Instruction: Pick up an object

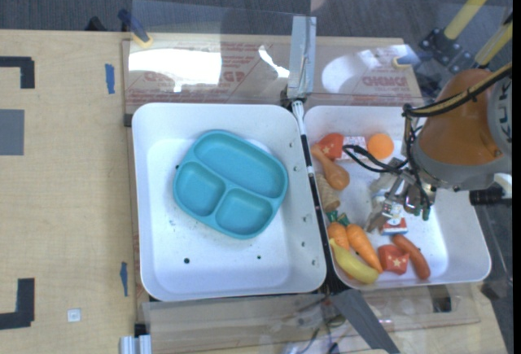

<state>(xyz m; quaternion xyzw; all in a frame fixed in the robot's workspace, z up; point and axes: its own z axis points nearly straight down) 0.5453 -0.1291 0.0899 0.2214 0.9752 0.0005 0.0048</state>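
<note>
Claw (389, 210), grip state unclear, hangs over right bin (466, 242) above toy food; no legible writing.

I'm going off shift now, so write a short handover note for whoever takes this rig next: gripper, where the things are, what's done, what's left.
Gripper: low over the middle of the right bin; whether it is open or shut cannot be told, and nothing is seen held.
Right bin: toy food. Orange ball near the back, carrot and banana at the front left, strawberry at the front.
Left bin: blue divided plate.
Done: arm is down among the food.
Left: grasp one object and lift it.
</note>
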